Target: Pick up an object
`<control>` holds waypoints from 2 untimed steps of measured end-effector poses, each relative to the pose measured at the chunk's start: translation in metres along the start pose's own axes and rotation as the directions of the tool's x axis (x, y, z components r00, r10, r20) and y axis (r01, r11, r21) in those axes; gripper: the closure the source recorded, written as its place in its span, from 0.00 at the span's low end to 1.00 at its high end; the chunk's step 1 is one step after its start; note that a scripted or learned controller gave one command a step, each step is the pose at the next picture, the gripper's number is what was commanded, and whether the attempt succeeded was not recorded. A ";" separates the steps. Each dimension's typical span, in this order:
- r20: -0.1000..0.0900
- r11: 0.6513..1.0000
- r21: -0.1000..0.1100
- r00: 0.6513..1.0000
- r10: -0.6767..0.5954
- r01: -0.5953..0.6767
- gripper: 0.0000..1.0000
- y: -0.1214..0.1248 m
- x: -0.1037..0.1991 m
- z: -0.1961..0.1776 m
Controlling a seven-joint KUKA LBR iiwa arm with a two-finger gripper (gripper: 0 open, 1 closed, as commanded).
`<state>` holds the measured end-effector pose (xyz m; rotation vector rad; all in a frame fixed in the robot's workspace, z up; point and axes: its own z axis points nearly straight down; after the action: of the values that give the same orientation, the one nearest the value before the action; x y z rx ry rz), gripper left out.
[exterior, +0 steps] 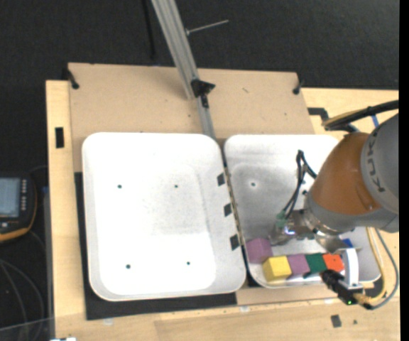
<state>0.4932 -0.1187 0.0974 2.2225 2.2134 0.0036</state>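
The arm, grey with an orange band, hangs over the right bin (261,158). My gripper (287,231) is low in that bin's front half, with its fingers hidden under the wrist. A row of small blocks lies along the bin's front wall: a purple block (259,249) just left of the gripper, a yellow block (277,268), a second purple block (298,263), a green block (314,262) and an orange-red block (333,263). Nothing shows between the fingers.
The left bin (155,212) sits beside the right one on the wooden bench. A grey metal rail (178,38) runs from the top of the view to the gap between the bins. A small screen device (2,201) lies off the bench's left edge.
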 end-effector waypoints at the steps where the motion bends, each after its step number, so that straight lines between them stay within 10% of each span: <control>1: 0.001 1.000 -0.006 1.000 0.008 -0.008 1.00 0.002 -0.002 -0.012; 2: 0.005 1.000 -0.013 1.000 0.015 -0.015 1.00 0.003 -0.004 -0.022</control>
<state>0.4960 -0.1223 0.1198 2.2300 2.1878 0.0125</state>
